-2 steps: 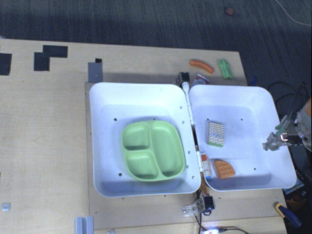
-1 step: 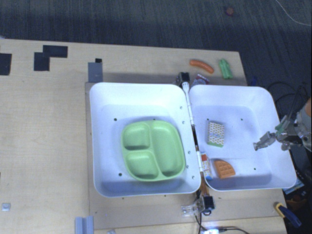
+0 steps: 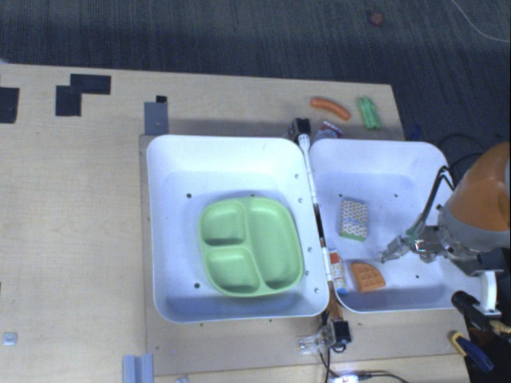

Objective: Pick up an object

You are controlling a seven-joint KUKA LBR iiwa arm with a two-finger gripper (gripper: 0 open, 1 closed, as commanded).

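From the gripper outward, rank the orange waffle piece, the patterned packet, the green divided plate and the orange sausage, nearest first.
Measured from the gripper in the right bin:
1. Orange waffle piece, right bin, near edge.
2. Patterned packet, right bin, middle.
3. Green divided plate, left bin.
4. Orange sausage, on the bench beyond the bins.

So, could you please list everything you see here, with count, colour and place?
bins: 2, white, side by side on the bench
tray: 1, green, three compartments, in the left bin
packet: 1, patterned grey-green, in the right bin near its middle
waffle: 1, orange-brown, in the right bin near its front wall
tube: 1, white and red, at the right bin's left wall
hot dog: 1, orange, on the bench behind the right bin
green toy: 1, green, on the bench beside the hot dog
arm: 1, grey with orange band, from the right
gripper: 1, over the right bin, right of the waffle
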